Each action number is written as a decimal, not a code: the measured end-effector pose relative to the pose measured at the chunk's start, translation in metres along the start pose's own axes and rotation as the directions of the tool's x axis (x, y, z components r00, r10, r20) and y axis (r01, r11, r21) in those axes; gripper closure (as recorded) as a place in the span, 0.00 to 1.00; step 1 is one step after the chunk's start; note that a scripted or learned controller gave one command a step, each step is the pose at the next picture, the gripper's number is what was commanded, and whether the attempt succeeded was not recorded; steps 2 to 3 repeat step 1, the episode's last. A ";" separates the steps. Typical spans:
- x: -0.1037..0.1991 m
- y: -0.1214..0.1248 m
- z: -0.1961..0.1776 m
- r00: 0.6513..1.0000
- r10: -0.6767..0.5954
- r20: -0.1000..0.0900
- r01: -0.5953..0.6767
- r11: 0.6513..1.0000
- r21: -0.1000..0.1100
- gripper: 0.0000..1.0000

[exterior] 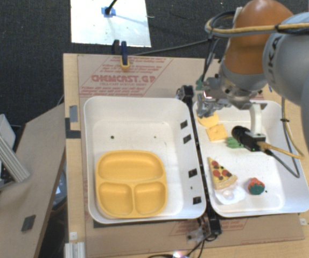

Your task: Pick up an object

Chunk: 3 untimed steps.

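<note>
My gripper [205, 109] hangs low over the far left corner of the right bin [290, 172]. Just below it lies a yellow cheese-like wedge [209, 121], and a second yellow square piece [217, 134] sits a little nearer. The gripper's tip is right at the wedge, and I cannot tell whether it touches. A small green item [232, 142] rests next to the square piece. A toy pizza slice [220, 173] lies near the bin's front left, with a white piece [227, 195] at its lower end. A red and green ball-like toy [256, 186] sits to the right of the pizza.
The left bin [144, 114] holds a yellow three-compartment tray [132, 183] in its front half. A raised divider with black clips [193, 155] separates the two bins. The arm's bulk [283, 52] covers the right bin's far right corner.
</note>
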State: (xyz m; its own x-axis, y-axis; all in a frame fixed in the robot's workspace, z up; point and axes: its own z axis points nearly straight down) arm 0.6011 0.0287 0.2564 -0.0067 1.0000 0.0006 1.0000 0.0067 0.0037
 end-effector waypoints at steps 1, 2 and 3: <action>0.046 0.034 0.018 1.000 -0.001 0.000 0.001 1.000 0.000 1.00; 0.046 0.034 0.018 1.000 -0.001 0.000 0.001 1.000 0.000 1.00; 0.046 0.034 0.018 1.000 -0.001 0.000 0.001 1.000 0.000 1.00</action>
